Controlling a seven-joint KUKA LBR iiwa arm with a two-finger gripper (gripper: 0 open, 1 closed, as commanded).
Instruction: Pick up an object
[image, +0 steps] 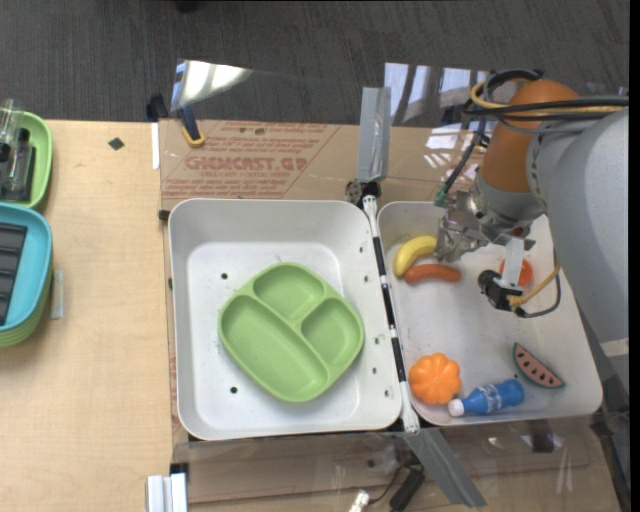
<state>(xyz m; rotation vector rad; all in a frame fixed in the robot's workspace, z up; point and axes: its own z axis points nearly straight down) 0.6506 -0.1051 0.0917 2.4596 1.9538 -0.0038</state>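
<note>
The right bin (480, 320) holds a yellow banana (412, 252), a red sausage (432, 272), an orange pumpkin (435, 378), a blue bottle (490, 397) with a white cap, and a watermelon slice (538, 366). My gripper (450, 243) hangs low at the bin's far side, directly right of the banana and just above the sausage's right end. An orange piece (522, 272) lies to its right, partly hidden by the wrist and cable.
The left bin (200, 380) carries a green divided plate (290, 332). Green and blue trays (20, 240) sit at the bench's far left. A cardboard sheet (260, 160) lies behind the bins. The grey arm (590, 200) covers the right bin's far right corner.
</note>
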